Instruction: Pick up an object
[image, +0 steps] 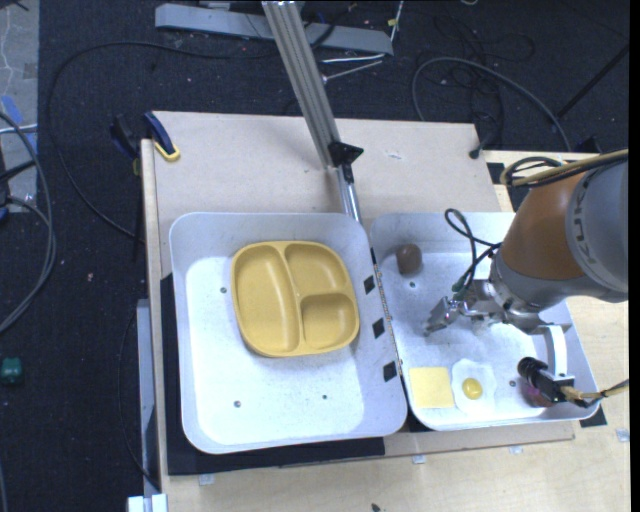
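My gripper hangs over the middle of the right bin, above bare floor. A small brown lump lies up and to the left of it, near the bin's back left. Below the gripper, by the front wall, sit a flat yellow square and a toy fried egg side by side. A dark red item rests at the front right corner, under the wrist. I see nothing in the gripper.
The left bin holds a yellow divided plate. A slanted metal pole rises from behind the bins' shared wall. A black cable loops over the right bin's back. The arm covers the right bin's right side.
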